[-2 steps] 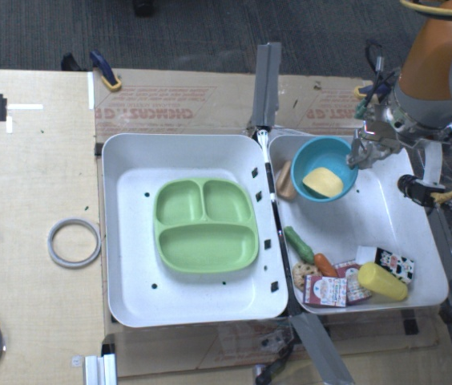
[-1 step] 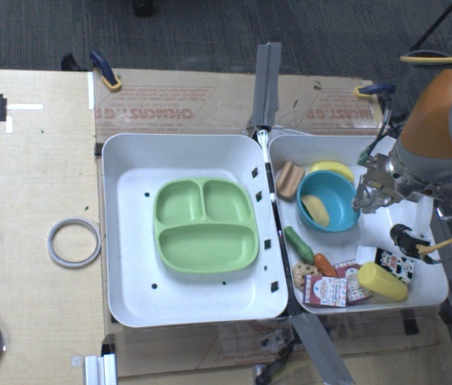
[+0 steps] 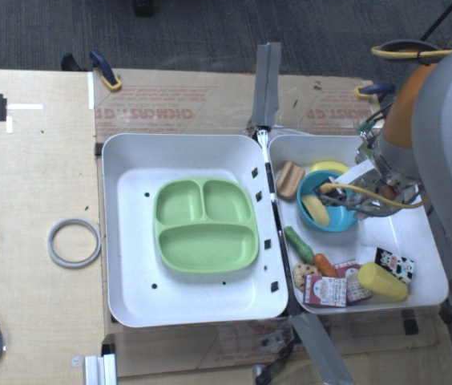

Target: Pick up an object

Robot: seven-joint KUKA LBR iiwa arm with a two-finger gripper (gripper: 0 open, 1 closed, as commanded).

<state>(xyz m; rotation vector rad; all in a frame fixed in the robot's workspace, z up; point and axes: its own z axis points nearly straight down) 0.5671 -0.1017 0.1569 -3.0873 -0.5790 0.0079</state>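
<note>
At the right of the frame, the claw (image 3: pixel 345 197) hangs low over a blue bowl (image 3: pixel 328 205) in the right-hand white bin (image 3: pixel 418 251). Cables and the grey arm crowd it, so we cannot tell how it is set. It sits right at the bowl's rim, which we judge to be a reach for something inside, perhaps the yellow banana-like piece (image 3: pixel 316 208) lying in the bowl.

Just left of the bowl lies a tan bread-like piece (image 3: pixel 288 180). Below it sit a carrot (image 3: pixel 306 249), some snack packets (image 3: pixel 328 289) and a yellow lemon-like toy (image 3: pixel 382 281), all close together, leaving little room.

The left bin (image 3: pixel 122 239) holds a green divided plate (image 3: pixel 206 224). A grey ring (image 3: pixel 74 241) rests on the bench at far left.
</note>
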